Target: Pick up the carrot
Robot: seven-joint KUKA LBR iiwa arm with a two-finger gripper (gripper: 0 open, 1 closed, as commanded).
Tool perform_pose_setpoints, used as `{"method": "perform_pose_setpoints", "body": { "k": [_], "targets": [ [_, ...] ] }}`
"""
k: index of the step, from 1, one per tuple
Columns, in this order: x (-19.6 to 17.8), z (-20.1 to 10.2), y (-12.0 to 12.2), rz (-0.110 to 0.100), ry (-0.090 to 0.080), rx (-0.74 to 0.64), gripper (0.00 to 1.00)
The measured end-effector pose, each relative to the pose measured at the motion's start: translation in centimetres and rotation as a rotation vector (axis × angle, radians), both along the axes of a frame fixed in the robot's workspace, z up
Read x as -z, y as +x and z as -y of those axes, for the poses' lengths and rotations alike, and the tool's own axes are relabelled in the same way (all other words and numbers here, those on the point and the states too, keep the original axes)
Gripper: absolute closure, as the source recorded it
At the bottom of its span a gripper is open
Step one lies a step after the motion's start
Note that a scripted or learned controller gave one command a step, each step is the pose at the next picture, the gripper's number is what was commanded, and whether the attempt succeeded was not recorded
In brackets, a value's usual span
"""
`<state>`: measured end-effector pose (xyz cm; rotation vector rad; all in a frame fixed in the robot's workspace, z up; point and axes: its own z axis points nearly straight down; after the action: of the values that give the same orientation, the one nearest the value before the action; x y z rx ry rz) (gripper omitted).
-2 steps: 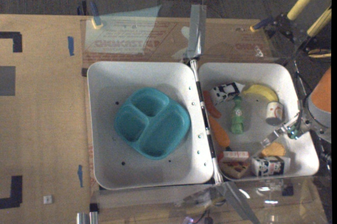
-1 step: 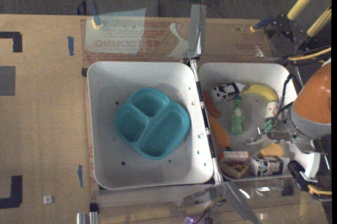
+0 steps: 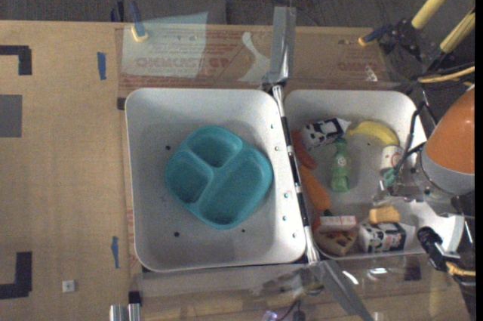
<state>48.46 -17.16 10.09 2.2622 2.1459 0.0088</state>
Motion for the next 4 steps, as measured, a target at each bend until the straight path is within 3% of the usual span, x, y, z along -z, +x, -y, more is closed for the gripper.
{"method": "perform_pose_setpoints", "body": {
  "k": [1,2,3,4],
  "targets": [
    [0.1,0.0,0.0,-0.002,0.001,0.000,0.00],
    [1.1,0.1,-0.1,-0.005,0.013,0.221,0.00],
    [0.0,0.6,-0.1,-0.001,0.004,0.225,1.00],
    [0.0,0.6,-0.2,-0.002,0.004,0.225,0.00]
  ]
}}
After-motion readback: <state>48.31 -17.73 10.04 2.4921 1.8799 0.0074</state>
